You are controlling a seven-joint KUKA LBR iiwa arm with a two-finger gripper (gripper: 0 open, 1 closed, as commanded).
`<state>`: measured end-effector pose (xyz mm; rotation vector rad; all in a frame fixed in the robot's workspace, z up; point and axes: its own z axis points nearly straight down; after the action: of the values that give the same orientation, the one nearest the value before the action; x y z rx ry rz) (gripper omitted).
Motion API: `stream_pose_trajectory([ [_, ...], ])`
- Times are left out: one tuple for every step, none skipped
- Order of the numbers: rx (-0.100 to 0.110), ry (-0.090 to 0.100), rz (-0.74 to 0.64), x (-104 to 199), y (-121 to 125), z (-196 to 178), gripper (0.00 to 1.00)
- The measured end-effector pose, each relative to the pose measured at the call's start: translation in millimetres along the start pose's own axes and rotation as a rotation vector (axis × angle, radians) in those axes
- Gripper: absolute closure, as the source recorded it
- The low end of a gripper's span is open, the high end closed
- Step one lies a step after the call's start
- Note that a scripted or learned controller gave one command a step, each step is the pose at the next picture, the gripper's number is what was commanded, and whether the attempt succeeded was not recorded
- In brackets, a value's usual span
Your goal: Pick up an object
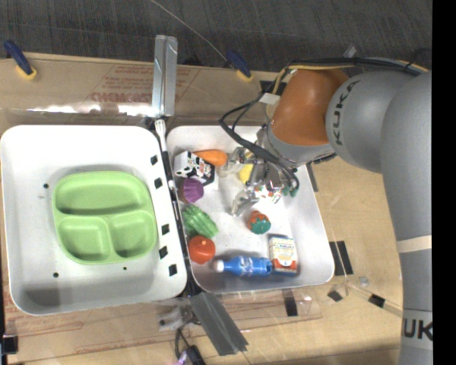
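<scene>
Green moulded three-compartment tray (102,217)

Even, fairly bright overhead light falls on the bench (76,82), with no hard glare. The left bin (15,226) shows a soft grey shadow in its near left corner. The arm (380,120) dims the right bin's (319,234) far edge. Focus is slightly soft and grainy throughout
</scene>
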<state>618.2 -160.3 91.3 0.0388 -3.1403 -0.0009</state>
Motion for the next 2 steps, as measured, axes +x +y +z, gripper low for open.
stream_pose_trajectory([
  [0.001, -0.002, -0.074, 62, -30, -1, 0.00],
  [0.001, -0.005, -0.142, -6, -44, -2, 0.00],
])
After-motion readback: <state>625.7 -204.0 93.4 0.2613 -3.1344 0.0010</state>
